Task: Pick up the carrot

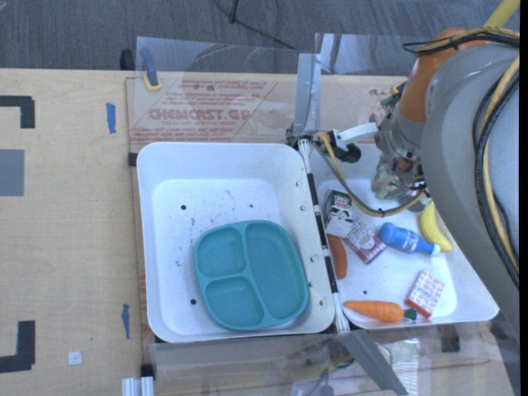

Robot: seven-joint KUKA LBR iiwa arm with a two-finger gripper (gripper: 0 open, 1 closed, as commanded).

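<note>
The carrot [375,310], orange with a small green tip at its right end, lies flat near the front edge of the right bin [474,291]. My gripper [393,181] hangs over the back of that bin, well behind the carrot and apart from it, under the grey arm with the orange band [429,77]. Nothing shows between the gripper and the carrot but other items.
The right bin also holds a blue bottle [406,239], a yellow banana [433,225], a red-and-white box [426,292], a small carton [339,207], a pink packet [363,242] and an orange-red sausage shape [337,256]. A teal divided plate [250,275] lies in the left bin [165,180].
</note>
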